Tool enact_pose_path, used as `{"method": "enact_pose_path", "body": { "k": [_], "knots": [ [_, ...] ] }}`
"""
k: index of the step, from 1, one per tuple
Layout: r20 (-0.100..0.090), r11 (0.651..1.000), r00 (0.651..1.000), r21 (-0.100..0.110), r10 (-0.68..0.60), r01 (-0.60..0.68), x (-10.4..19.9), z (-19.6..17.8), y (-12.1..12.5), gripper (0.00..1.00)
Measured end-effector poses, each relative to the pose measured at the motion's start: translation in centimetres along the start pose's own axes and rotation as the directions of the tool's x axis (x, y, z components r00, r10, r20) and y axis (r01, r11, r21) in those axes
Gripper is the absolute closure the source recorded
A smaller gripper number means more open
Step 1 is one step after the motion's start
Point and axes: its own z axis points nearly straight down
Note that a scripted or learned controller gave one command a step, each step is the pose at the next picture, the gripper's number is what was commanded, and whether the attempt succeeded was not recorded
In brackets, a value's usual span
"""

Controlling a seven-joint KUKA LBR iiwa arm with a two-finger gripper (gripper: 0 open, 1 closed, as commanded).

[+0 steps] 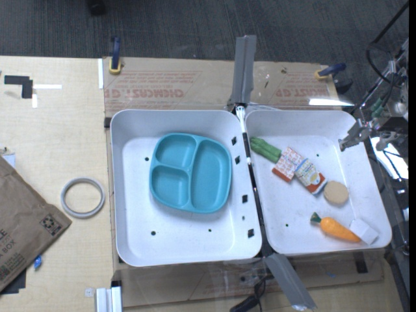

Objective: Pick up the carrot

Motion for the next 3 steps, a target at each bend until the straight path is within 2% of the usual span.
{"method": "enact_pose_path", "body": {
  "k": [1, 2, 3],
  "knots": [
    [-0.002, 0.987, 0.987, 0.000, 0.161, -0.161, -2.8, 14.6, -4.9, 0.00],
    [-0.008, 0.999, 0.999, -0.003, -0.045, 0.045, -3.0, 18.9, -7.1, 0.00],
    [0.000, 0.904, 0.904, -0.004, -0.427, 0.427, 0.0, 19.0, -7.2, 0.00]
  ]
}}
